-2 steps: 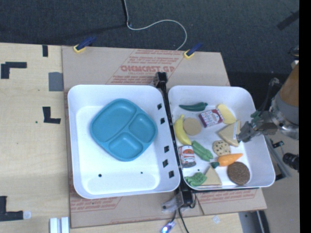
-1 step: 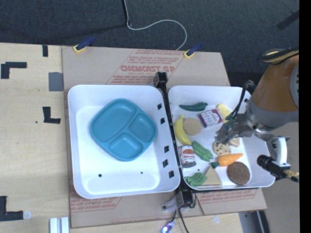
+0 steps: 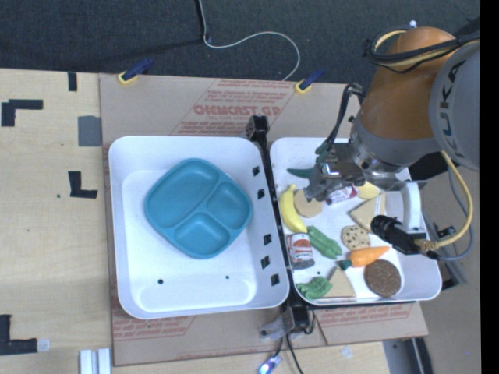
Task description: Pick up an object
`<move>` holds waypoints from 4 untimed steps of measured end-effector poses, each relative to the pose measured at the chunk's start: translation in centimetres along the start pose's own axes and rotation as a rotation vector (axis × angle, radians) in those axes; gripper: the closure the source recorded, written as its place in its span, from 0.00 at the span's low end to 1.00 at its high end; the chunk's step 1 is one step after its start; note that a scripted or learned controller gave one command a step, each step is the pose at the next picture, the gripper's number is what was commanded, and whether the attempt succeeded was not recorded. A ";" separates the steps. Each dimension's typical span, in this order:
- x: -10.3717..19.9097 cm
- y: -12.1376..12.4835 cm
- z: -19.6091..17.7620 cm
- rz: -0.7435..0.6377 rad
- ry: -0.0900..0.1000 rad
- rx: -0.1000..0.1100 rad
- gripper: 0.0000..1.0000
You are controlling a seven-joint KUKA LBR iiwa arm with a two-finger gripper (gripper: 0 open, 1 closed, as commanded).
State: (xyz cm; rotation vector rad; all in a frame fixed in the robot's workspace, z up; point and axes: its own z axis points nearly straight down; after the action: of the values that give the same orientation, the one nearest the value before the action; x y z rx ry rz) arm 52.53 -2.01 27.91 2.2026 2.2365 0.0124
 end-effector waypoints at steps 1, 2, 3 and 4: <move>7.3 1.9 4.2 0.007 -0.003 0.012 1.00; 2.2 -3.5 -1.0 0.019 -0.004 0.008 1.00; 0.5 2.6 4.3 0.016 -0.006 0.010 1.00; 0.7 2.5 3.1 0.014 -0.005 0.010 1.00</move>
State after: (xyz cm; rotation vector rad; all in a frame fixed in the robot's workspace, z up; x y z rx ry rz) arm 55.00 -1.26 24.86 2.2209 2.2239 -0.0040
